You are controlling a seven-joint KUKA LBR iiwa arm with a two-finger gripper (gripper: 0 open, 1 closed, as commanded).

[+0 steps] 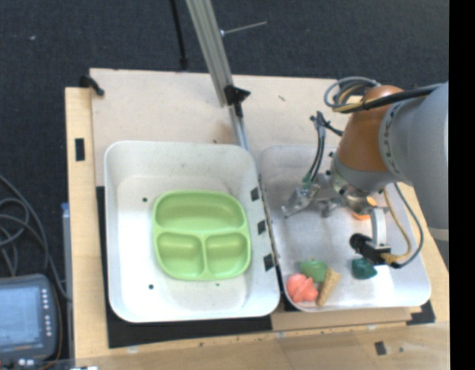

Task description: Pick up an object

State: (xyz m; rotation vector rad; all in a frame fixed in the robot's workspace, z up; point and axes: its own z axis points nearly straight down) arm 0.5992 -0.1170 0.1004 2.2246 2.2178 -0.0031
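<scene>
- Pink ridged toy piece (302,287) lies at the near edge of the right shallow white bin (411,287), touching a tan cone-shaped piece (328,285) and a light green lump (314,269); a dark teal small object (365,268) sits just beside them to the right.
- End effector (324,197), a metallic fitting under the wrist, hangs low over the middle of the right bin; whether it is open or closed cannot be told, and nothing is seen held in it.
- Grey arm (419,141) with its glossy orange band (361,141) carries looping cables.
- Light green moulded plastic tray with three compartments (200,234) lies in the left shallow white bin (129,183).
- Pale wooden bench (145,99) bears both bins; no readable writing shows.
</scene>
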